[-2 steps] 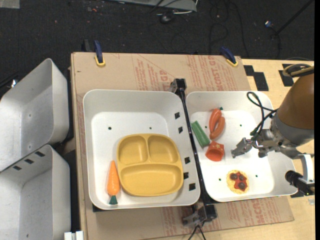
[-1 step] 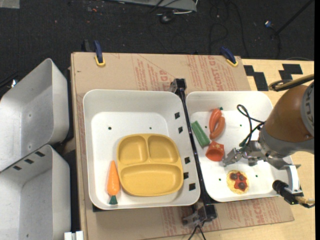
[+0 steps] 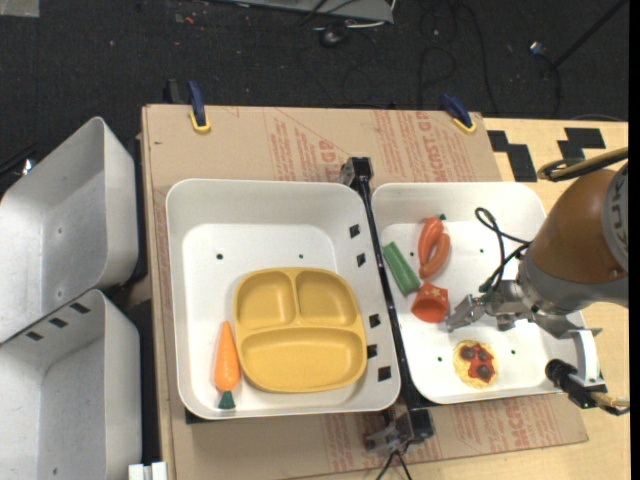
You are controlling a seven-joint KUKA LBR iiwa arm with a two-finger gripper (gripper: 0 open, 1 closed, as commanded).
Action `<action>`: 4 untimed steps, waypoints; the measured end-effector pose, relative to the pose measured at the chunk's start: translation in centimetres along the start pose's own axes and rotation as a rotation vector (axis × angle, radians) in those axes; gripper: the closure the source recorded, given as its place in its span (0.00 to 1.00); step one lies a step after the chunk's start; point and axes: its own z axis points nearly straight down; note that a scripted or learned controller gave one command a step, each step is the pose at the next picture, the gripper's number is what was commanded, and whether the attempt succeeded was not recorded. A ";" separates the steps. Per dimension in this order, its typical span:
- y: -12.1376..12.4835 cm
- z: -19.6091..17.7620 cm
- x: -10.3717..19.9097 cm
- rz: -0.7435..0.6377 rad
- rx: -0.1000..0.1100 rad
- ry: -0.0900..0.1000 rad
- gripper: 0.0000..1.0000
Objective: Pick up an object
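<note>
The right bin (image 3: 520, 208) holds several toy foods. A green stick-shaped piece (image 3: 402, 267) lies near its left wall, with an orange-red sausage (image 3: 432, 246) just to the right of it. A small red piece (image 3: 431, 303) sits below those two. A round yellow pizza piece with red toppings (image 3: 476, 362) rests near the front wall. My gripper (image 3: 463, 315) hangs low over the right bin, just right of the red piece and above the pizza piece. I see nothing held in it.
In the left bin (image 3: 200, 218) are a yellow divided plate (image 3: 300, 330) and an orange carrot (image 3: 226, 361) to the plate's left. The grey arm (image 3: 580, 238) and a black cable (image 3: 495, 230) cover the right bin's right side. Cardboard lies under both bins.
</note>
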 end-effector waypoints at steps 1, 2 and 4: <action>0.0 -1.0 0.0 0.001 -0.001 0.000 1.00; 1.0 -6.4 -0.6 -0.004 -0.006 -0.003 1.00; 1.7 -16.3 0.0 -0.005 -0.005 -0.003 1.00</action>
